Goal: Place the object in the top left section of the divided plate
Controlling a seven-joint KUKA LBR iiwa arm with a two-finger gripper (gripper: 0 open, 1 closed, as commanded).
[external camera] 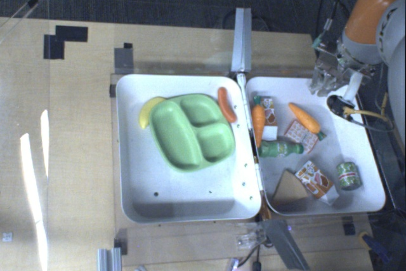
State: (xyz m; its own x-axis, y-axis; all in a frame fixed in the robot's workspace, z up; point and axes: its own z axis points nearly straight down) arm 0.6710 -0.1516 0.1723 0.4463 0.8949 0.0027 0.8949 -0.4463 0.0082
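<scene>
A: What lies around the plate?

B: The left bin holds the green divided plate, tilted so its long side runs from upper left to lower right. A yellow banana peeks out from under the plate's upper-left edge, and a sausage lies against its upper-right edge, just beside the bin wall.

A: And the right bin?

B: Crowded. A brown cardboard piece, a green bottle lying flat with its cap to the right, two carrots, two small printed packets and a small green can.

A: How do the carrots point?

B: One carrot lies along the bin's left wall, long axis nearly up and down the view. The other carrot runs slantwise, upper left to lower right, green end at the lower right.

A: The arm?

B: It hangs over the right bin's upper-right corner, orange band above. The gripper points down, with nothing between its fingers; whether they are spread or closed, I cannot tell.
</scene>
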